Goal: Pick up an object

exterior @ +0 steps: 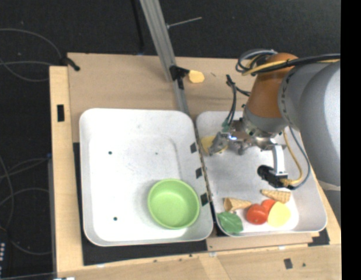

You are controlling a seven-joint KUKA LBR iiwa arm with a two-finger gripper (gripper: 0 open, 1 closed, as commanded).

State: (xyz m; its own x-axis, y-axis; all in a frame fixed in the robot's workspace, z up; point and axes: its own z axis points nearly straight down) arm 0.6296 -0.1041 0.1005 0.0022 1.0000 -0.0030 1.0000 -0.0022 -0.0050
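Over the upper left of the right bin [306, 214], the tool [222, 144], low beside a pale yellow object [207, 141] at the divider; whether open, closed or gripping, impossible to tell. Along that bin's near edge: green leaf-like piece [230, 221], 2 cone-shaped pieces [235, 203] [276, 195], red piece [257, 214], yellow round piece [279, 215]. In the left bin [110, 133] beside it, on the desk [110, 74], a green bowl [173, 203] at the near right corner.

A red tomato-like toy [257, 213], yellow round toy [279, 215], green leaf-shaped toy [230, 221] and two tan cones [236, 203] [276, 195] lie clustered along the right white bin's [309, 200] near edge.
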